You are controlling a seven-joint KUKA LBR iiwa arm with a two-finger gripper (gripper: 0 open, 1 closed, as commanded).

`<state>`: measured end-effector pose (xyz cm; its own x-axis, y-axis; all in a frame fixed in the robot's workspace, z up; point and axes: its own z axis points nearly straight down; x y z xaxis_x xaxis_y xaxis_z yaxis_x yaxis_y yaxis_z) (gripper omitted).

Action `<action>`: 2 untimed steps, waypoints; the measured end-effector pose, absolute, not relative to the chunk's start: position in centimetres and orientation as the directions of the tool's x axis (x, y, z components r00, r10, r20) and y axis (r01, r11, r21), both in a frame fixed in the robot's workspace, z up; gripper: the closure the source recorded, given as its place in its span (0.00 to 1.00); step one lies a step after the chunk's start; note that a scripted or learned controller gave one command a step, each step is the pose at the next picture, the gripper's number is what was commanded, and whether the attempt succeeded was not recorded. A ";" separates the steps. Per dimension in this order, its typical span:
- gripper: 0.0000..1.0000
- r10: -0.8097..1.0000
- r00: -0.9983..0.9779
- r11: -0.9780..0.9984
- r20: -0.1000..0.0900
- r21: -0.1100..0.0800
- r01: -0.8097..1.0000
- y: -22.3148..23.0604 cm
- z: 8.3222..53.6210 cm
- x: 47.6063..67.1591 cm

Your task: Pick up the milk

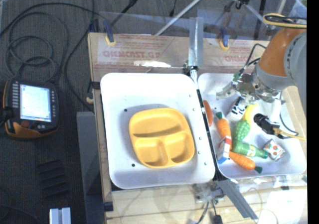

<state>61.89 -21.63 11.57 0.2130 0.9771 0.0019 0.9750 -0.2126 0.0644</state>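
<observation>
Fingers of the gripper [242, 99] pointed down into the far part of the right bin [294, 166], but they were lost among the metal of the wrist and a black-and-white patch just beneath it, so I could not tell from my screen whether they stood apart or together, and I saw nothing plainly held between them. From the right the grey arm [299, 61] reached in, its orange band [276, 56] above the wrist. What I took for the milk carton [273, 149], small and white with red and green marks, lay near the bin's near right corner, well apart from the gripper. Just to its left lay a green bottle [250, 149], and below that an orange carrot [244, 161] close to the near wall. A second carrot [223, 127] lay beside the bin's left wall, with a slim red, white and blue box [227, 148] just below it. Between the gripper and the bottle sat a knobbly green piece [242, 130] and a yellow piece [249, 111]. In the left bin [114, 93] a yellow compartment tray [161, 136] rested flat near the middle
</observation>
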 end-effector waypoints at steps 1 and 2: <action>0.00 0.954 0.301 -0.300 0.002 0.076 0.951 -21.6 11.6 60.6; 0.00 0.988 0.152 -0.150 -0.015 0.077 0.986 -21.7 11.6 59.4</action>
